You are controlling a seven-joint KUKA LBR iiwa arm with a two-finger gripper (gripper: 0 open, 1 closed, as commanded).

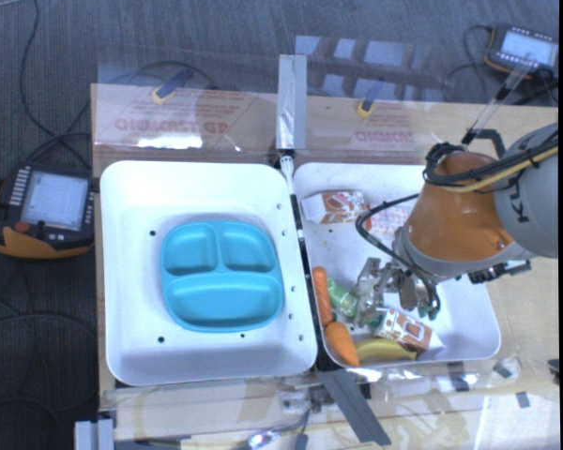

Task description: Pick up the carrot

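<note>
An orange carrot (320,286) lies along the left wall of the right bin (469,331). A thicker orange carrot-like piece (342,343) rests at that bin's front left corner. My gripper (390,289) hangs low over the clutter in the front of the right bin, just right of the slim carrot and above the thicker piece. Nothing orange shows in it. The orange-banded wrist (455,218) sits above it and hides part of the bin floor.
A yellow banana (387,350), a small printed carton (410,327) and a green item (343,299) crowd around the gripper. A printed packet (342,204) lies at the back of the right bin. The left bin (122,251) holds a blue divided tray (223,273).
</note>
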